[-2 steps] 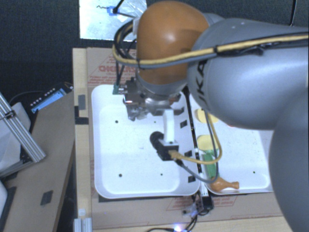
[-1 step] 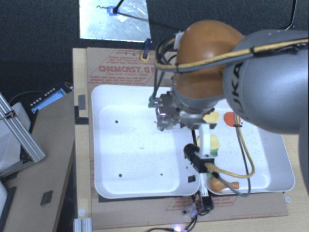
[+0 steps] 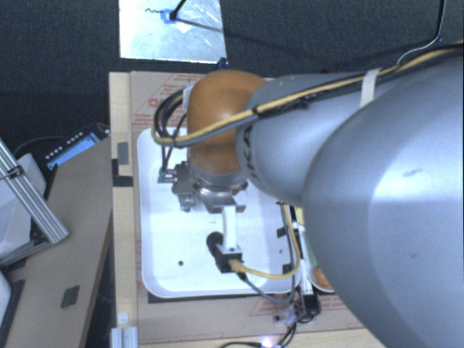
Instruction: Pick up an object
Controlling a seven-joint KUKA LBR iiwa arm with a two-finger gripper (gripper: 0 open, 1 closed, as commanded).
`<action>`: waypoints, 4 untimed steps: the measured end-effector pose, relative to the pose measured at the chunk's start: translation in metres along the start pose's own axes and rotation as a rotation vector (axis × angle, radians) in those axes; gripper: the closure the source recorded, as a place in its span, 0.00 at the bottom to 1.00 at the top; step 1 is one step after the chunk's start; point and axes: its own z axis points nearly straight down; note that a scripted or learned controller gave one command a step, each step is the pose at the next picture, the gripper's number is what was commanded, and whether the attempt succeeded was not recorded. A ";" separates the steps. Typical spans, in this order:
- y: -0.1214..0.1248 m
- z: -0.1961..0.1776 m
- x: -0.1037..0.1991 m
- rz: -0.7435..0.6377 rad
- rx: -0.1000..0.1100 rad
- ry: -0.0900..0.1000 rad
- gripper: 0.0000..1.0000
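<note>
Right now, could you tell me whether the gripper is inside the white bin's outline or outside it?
Inside: the gripper sits over the white bin, within its rim. Whether it touches the floor, cannot tell.

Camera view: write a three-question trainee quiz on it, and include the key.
1. True or false: the arm enters from the view's right.
2. The band above the wrist is: A green, B orange, C blue.
3. Fill in: the bin under the wrist is coloured ___.
Key: 1 true; 2 B; 3 white.
</note>
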 end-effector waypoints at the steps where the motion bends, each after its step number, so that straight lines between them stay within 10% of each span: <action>1: -0.034 -0.107 0.002 0.003 -0.014 0.005 1.00; 2: 0.018 -0.152 0.000 0.008 -0.016 0.003 1.00; 3: 0.030 -0.205 -0.098 0.017 -0.016 -0.001 1.00; 4: 0.055 -0.247 -0.092 0.005 -0.015 0.002 1.00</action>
